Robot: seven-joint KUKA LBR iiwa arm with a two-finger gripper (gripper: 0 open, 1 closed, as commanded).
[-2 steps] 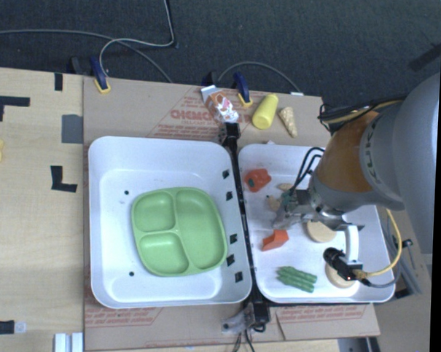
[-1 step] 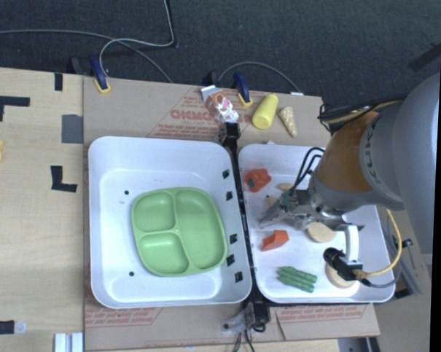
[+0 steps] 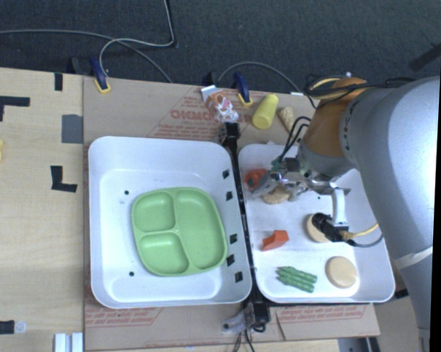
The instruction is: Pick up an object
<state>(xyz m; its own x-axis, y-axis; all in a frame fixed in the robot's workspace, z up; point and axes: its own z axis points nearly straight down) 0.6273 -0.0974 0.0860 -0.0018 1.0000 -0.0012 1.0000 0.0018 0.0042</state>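
Two bins sit side by side at frame centre. A divided plate (image 3: pixel 178 230) lies in the left bin (image 3: pixel 106 203). In the right bin (image 3: pixel 373 277), my gripper (image 3: pixel 282 183) reaches the upper-left corner; beans (image 3: pixel 296 278) lie lower centre, a round biscuit (image 3: pixel 341 271) beside them.

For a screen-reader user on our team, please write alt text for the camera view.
A grey robot arm with an orange band reaches from the right, its gripper low over small food items in the right white bin, which also holds an orange wedge, green bean pods and a tan round biscuit. The left white bin holds a green divided plate.
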